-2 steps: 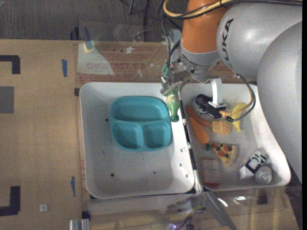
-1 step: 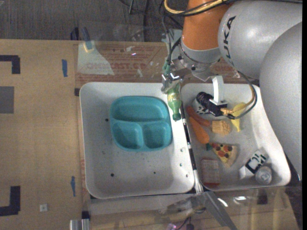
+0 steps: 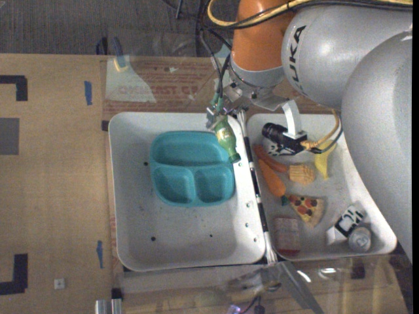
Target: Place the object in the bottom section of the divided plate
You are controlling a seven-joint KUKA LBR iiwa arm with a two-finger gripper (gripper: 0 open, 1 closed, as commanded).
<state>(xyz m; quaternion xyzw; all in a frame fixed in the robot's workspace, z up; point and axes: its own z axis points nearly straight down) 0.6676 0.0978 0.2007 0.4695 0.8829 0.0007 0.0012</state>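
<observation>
Green bottle [image 3: 226, 138] clamped in hand [image 3: 217, 115], hanging over teal divided plate [image 3: 191, 167] rim.

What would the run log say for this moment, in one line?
claw: holding green bottle | position: over divided plate right edge | placed: no

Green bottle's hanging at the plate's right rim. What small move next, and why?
Probably ease the gripper left and toward the view's bottom. The green bottle between its fingers hangs over the teal divided plate's upper right rim, short of the bottom sections.
</observation>
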